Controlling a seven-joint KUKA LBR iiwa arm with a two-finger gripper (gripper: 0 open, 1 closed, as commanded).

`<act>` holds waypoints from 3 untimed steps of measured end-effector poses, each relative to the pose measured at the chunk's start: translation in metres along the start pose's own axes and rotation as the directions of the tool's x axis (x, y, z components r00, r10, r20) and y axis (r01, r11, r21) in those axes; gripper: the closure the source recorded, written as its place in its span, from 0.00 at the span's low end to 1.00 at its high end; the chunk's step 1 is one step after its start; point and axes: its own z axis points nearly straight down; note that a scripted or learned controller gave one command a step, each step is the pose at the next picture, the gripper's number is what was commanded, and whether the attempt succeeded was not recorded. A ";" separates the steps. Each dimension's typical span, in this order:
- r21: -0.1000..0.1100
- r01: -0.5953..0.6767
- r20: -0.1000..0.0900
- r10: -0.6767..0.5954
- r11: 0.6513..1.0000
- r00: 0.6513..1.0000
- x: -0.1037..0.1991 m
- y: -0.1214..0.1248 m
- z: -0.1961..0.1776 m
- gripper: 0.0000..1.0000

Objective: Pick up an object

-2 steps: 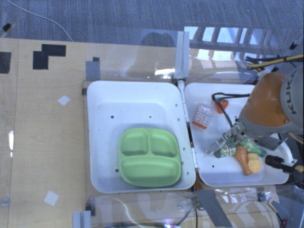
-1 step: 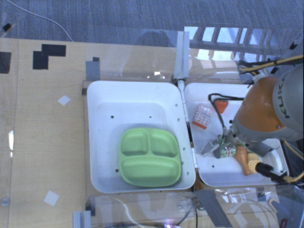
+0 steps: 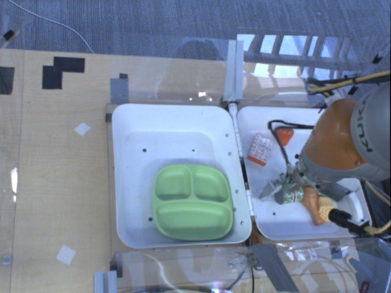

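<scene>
The tool [image 3: 283,188] is low in the right bin [image 3: 264,224], and I cannot tell its state from this view. It is just above a small green and white object [image 3: 293,195]. At 3 o'clock from it lies an orange carrot-like toy [image 3: 313,204]. At 11 o'clock lies a red and white packet [image 3: 260,149]. The left bin [image 3: 131,163] on the desk [image 3: 55,182] holds a green divided plate [image 3: 193,201].
</scene>
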 end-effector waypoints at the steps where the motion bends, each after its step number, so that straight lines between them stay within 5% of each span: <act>1: 0.000 0.000 0.000 0.000 1.000 1.000 0.000 0.000 0.000 0.00; 3: 0.000 0.000 0.000 0.000 1.000 1.000 0.000 0.000 0.000 0.00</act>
